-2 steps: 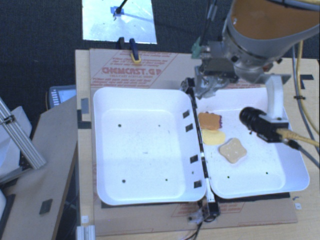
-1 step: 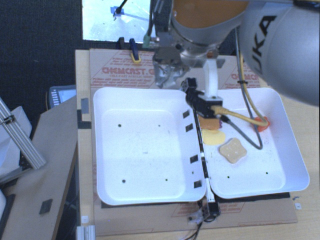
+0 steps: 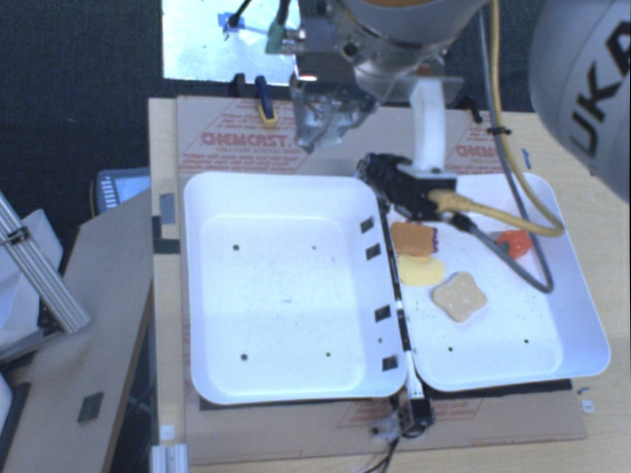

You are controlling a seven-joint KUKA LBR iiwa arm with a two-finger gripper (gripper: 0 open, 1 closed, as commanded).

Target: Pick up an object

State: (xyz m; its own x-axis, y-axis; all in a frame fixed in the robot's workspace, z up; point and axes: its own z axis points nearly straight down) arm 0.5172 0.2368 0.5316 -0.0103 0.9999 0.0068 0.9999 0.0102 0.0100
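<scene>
Tabletop [image 3: 168, 304] carries two bins. Claw [image 3: 317, 126] hangs beyond the left bin [image 3: 286, 294], its opening indeterminate, nothing seen in it. Approach step; next, descend over the toast slice [image 3: 459, 296] in the right bin [image 3: 582, 343].

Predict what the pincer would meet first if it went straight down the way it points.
Probably the printed brown board just behind the left bin, since the pincer hangs over that strip. Depth is unclear, so the bin's far rim is possible.

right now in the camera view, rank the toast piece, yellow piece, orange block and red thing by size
1. toast piece
2. orange block and yellow piece: too alike to rank
3. red thing, smallest, though partly hidden
</scene>
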